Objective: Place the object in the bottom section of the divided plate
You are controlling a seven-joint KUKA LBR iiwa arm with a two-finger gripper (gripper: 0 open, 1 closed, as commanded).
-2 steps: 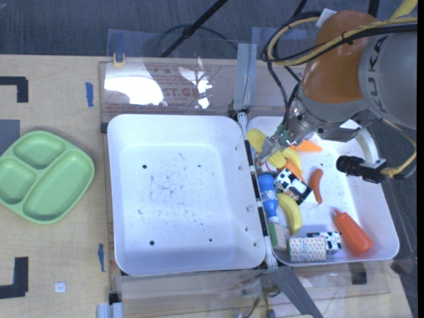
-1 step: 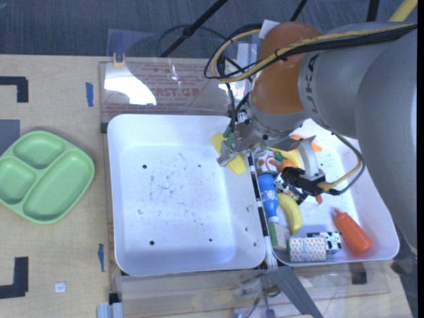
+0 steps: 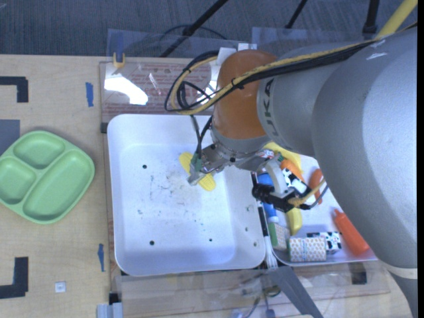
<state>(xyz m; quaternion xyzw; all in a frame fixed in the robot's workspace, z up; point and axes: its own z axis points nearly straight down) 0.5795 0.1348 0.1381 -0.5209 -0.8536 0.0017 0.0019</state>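
We found the gripper (image 3: 198,171) low in the left bin (image 3: 132,230), its fingers down at a yellow object (image 3: 207,181), though we could not tell whether they were spread or closed on it. The green divided plate (image 3: 13,177) sat well apart on the bench (image 3: 59,85), left of the bin. To do this step well, we judged, the fingers should straddle the object squarely and lift straight up over the bin wall before heading for the plate's long bottom section (image 3: 59,181).
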